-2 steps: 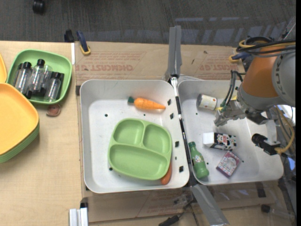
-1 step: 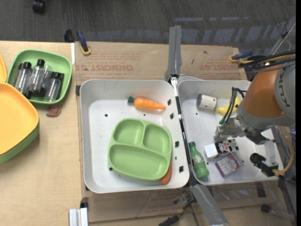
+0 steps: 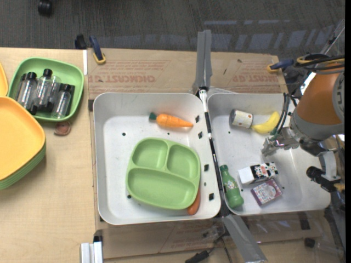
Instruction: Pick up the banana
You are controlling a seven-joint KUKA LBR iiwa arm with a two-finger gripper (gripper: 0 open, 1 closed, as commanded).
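Camera view: banana (image 3: 266, 124) lies in the right bin (image 3: 307, 193), far half, near the middle of the back wall. Long axis runs diagonal: one tip points up-right toward the arm side, the fatter end sits down-left, just beside a small white can (image 3: 241, 118) lying on its side. Slight curve, bowing toward the bin's near side.

Gripper (image 3: 276, 144) hangs just below and right of the banana, close to it; nothing visible between the jaws. Jaws state: cannot tell, the wrist and grey arm (image 3: 321, 116) with its orange band cover most of the mechanism from this angle.

Rest of the right bin: green bottle (image 3: 231, 188) against the left wall near the front, a small black-and-white carton (image 3: 259, 172) mid-bin, a purple-pink packet (image 3: 266, 193) just in front of it.

Left bin (image 3: 107, 163): green divided plate (image 3: 163, 172) centre, orange carrot (image 3: 171, 121) behind it, a second orange item (image 3: 193, 206) poking out under the plate's front-right edge.

Desk (image 3: 68, 190), left side: green tray (image 3: 46, 89) holding dark-capped vials, stack of yellow plates (image 3: 16, 144) in front of it.
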